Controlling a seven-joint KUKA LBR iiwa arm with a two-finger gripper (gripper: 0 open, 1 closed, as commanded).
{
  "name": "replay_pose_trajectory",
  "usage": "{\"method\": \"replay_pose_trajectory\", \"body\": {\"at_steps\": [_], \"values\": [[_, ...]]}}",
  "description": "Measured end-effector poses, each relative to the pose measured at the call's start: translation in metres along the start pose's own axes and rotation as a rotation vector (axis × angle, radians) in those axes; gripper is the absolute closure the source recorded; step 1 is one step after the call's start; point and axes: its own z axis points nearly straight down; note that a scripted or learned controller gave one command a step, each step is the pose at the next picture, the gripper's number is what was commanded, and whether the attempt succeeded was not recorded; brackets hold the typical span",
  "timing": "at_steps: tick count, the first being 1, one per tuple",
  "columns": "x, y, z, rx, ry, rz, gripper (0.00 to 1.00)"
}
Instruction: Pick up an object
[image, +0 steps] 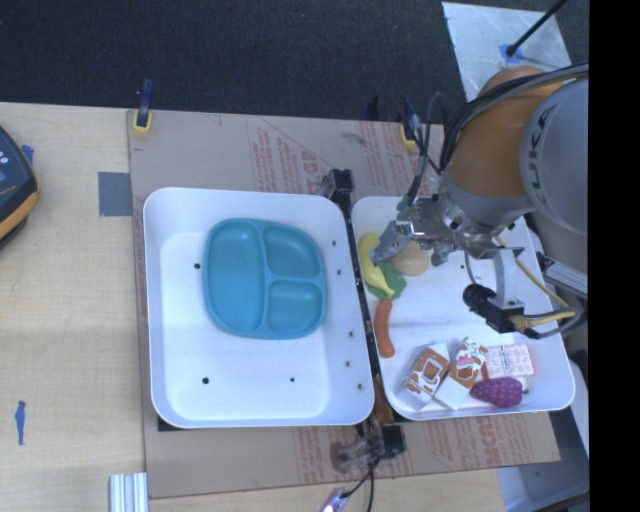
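Note:
My gripper (405, 243) hangs over the far left part of the right bin (445, 290), just above a pale round object (412, 263). A yellow banana (372, 272) and a green piece (391, 287) lie beside it against the bin's left wall. An orange carrot-like stick (384, 328) lies below them. Near the front of this bin sit two brown-and-white packets (428, 374) (467, 366), a pink-and-white packet (508, 360) and a purple grape bunch (497, 391). The arm's body hides the fingertips.
The left bin (170, 300) holds a blue divided plate (265, 277). A black clamp (340, 183) sits at the far end between the bins. A yellow-black device (14, 190) lies at the bench's left edge. Cables loop over the right bin's right side.

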Motion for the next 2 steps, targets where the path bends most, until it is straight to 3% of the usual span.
{"method": "replay_pose_trajectory", "body": {"at_steps": [1,2], "values": [[-0.060,0.067,0.065,0.002,0.001,0.005,0.00],[-0.035,0.069,-0.001,-0.002,0.002,0.002,0.00]]}}
